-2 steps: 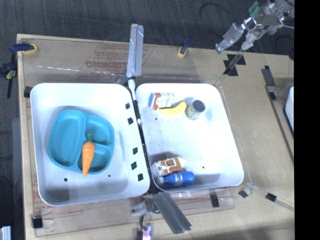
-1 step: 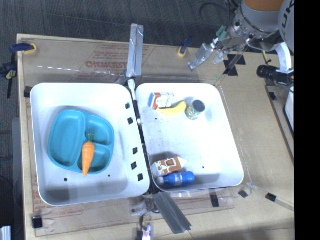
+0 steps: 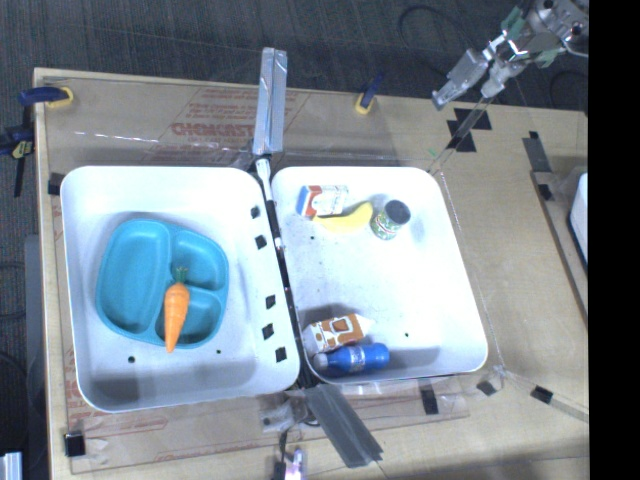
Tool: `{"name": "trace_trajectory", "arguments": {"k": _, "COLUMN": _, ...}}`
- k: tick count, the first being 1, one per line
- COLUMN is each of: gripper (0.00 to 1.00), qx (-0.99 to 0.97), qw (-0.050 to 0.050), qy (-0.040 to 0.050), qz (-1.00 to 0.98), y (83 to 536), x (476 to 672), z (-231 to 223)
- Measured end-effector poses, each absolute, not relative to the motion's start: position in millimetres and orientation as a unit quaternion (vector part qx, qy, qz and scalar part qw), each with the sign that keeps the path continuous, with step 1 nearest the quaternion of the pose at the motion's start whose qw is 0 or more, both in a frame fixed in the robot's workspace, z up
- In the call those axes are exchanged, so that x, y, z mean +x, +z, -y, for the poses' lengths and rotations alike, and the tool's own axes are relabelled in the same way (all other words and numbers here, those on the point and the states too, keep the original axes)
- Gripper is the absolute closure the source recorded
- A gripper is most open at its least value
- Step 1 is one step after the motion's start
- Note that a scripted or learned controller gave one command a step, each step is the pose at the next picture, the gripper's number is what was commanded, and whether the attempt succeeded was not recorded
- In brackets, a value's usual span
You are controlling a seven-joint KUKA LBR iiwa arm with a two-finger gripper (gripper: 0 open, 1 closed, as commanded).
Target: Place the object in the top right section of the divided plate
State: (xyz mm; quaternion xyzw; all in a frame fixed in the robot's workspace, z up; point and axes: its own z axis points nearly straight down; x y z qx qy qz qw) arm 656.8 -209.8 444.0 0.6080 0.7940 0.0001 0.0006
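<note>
The blue divided plastic plate [image 3: 150, 268] sits in the left white bin [image 3: 100, 388], the orange toy carrot [image 3: 175, 313] on its right side; the right white bin [image 3: 450, 298] lies beside it.

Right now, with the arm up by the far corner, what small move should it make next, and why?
Probably swing the gripper left and down toward the carrot. The gripper hangs above the bench beyond the right bin, while the carrot lies across the blue divided plate in the left bin, on its lower divider.
</note>
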Motion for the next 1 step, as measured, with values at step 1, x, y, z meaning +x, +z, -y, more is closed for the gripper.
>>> {"name": "trace_trajectory", "arguments": {"k": 1, "gripper": 0.00, "qx": 0.613, "qw": 0.000, "qy": -0.0001, "qz": -0.790, "y": 443.7, "x": 657.0, "z": 209.4}}
